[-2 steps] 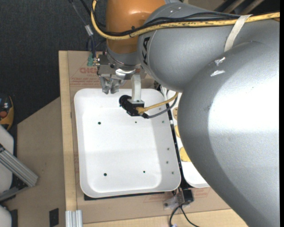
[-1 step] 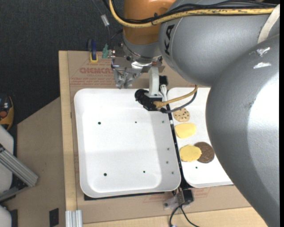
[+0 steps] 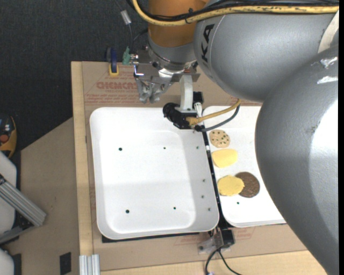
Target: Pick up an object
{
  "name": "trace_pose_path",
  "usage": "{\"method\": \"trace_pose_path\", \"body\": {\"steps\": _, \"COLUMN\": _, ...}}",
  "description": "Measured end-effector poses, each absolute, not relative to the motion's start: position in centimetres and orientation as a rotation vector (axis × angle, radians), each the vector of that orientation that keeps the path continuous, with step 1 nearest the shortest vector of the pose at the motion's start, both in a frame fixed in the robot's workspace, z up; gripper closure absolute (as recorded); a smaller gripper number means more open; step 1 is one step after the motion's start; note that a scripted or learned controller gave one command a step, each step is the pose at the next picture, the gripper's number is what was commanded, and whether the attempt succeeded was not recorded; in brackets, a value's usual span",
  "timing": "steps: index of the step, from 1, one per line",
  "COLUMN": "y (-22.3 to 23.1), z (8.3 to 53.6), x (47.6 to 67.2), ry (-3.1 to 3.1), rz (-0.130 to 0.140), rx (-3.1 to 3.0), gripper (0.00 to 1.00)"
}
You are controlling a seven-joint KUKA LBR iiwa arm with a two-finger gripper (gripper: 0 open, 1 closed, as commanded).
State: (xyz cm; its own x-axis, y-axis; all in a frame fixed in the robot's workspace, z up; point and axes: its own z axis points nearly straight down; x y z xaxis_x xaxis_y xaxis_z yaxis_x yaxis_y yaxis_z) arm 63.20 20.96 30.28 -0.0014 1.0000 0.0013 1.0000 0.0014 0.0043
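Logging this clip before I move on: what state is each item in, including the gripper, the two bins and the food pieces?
Two-finger gripper: above the left bin's far rim, nothing visible between its fingers.
Left white bin: flat on the bench, bare floor.
Right white bin: partly hidden by the arm, holds four pieces.
Speckled round cookie: lying flat.
Yellow chip: lying flat.
Second yellow chip: lying flat, overlapping the brown cookie.
Brown round cookie: lying flat.

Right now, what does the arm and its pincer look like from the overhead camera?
The arm is bulky, glossy grey, with black lettering on its casing and an orange band above the wrist. Yellow and black cables loop over it. The pincer is small, bare metal.
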Motion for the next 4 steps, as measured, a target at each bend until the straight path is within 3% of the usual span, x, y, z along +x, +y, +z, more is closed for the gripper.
{"method": "trace_pose_path", "body": {"steps": 1, "y": 22.5, "z": 25.9, "x": 66.1, "ry": 2.223, "rz": 0.001, "rx": 2.218, "gripper": 1.0}}
{"method": "trace_pose_path", "body": {"steps": 3, "y": 22.3, "z": 32.4, "x": 65.0, "ry": 2.221, "rz": 0.008, "rx": 2.219, "gripper": 1.0}}
{"method": "trace_pose_path", "body": {"steps": 4, "y": 22.4, "z": 30.2, "x": 66.4, "ry": 2.221, "rz": 0.002, "rx": 2.219, "gripper": 1.0}}
